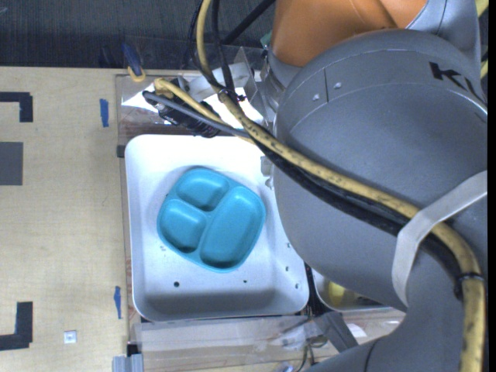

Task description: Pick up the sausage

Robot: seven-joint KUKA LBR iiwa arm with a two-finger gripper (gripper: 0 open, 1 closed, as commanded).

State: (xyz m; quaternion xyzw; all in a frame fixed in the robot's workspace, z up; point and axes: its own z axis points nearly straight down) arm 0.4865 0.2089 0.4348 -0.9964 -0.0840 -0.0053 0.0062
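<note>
Wooden bench (54, 231); blue 3-section tray (211, 218) in white bin (147, 285); end effector state unclear.

Arm (387, 169): large rounded grey housing, smooth matte shell. Glossy orange band (349, 10) above it. Small recessed screws on grey casing. Partial dark lettering near right edge. Yellow cable (341, 180) with dark flecks, paired with black cable, runs across housing. Pale grey strap (434, 223) wraps cable bundle.

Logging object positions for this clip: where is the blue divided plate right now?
In the camera view, the blue divided plate lies inside the left white bin, roughly centred on its floor, just left of the grey arm that covers the right side.
</note>
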